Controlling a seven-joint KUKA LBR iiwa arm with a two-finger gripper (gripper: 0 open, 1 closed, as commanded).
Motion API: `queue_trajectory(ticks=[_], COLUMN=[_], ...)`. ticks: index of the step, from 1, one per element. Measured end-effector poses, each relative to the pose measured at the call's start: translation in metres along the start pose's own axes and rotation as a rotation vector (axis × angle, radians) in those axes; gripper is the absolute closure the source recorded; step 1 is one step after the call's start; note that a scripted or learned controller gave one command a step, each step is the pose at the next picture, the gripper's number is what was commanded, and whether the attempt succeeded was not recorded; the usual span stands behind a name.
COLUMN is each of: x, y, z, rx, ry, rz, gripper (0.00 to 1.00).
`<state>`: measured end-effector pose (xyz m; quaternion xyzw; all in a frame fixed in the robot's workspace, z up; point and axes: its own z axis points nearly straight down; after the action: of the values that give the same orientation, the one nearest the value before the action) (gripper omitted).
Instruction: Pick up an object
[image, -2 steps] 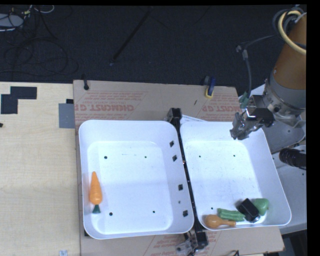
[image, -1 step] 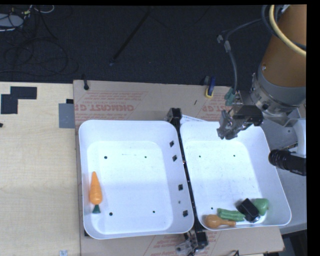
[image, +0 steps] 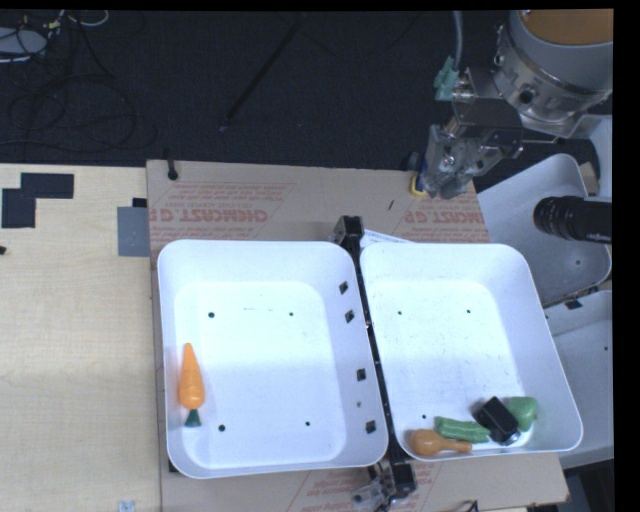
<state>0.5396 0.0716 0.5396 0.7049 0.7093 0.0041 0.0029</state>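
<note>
Gripper (image: 447, 178) hangs above the worktop behind the right bin (image: 560, 360), can't tell its state; easiest pick looks like the lone toy carrot (image: 190, 378) in the left bin (image: 165, 300), probably light, stiff, slick plastic, best pinched across its middle.

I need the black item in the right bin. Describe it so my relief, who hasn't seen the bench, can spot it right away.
Start at the right bin, the one on the arm's side, and go to its near corner farthest from the centre divider, where a small cluster lies. The black block rests tilted there, between a green pea pod and a rounded green piece, with an orange pear-shaped toy beside them. It is the only dark, angular thing among them.
</note>
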Motion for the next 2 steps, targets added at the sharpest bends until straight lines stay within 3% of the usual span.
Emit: queue_trajectory(ticks=[1, 2], x=[-0.045, -0.071], y=[-0.060, -0.065], z=[0.000, 0.044], rx=[0.013, 0.017], ry=[-0.002, -0.003], rz=[0.009, 0.008], gripper=[1.00, 1.00])
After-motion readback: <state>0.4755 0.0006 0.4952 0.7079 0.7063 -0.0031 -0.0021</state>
